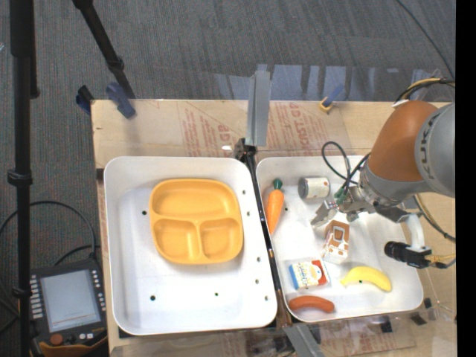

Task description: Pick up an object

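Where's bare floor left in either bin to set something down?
Left bin: a wide bare strip in front of the yellow tray, plus a narrower one along its left side. Right bin: crowded; carrot, can, small carton, box, banana, sausage, with the gripper working mid-bin.

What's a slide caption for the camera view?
KUKA arm's gripper over the right bin above a small carton, near carrot, banana and sausage; yellow tray in left bin.

A robotics lab: grey carpet, a plywood bench (186, 129), tripod legs (97, 28), loose cables, and a teach pendant (68, 303) on the floor.
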You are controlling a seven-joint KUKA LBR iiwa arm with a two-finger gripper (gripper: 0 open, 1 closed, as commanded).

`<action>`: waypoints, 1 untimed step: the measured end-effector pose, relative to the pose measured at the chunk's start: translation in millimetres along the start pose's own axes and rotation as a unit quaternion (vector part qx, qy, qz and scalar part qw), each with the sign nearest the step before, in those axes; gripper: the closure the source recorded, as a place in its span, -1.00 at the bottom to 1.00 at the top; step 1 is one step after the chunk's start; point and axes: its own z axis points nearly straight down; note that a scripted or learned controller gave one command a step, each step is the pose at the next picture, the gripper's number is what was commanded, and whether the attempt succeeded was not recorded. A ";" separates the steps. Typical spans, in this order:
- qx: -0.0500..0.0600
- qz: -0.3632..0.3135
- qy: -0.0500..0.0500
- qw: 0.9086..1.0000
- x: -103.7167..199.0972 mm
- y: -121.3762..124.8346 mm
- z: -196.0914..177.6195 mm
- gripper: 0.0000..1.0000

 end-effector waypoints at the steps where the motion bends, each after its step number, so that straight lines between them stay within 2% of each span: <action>1: -0.002 -0.020 -0.002 1.000 -6.5 19.3 -166.7 -1.00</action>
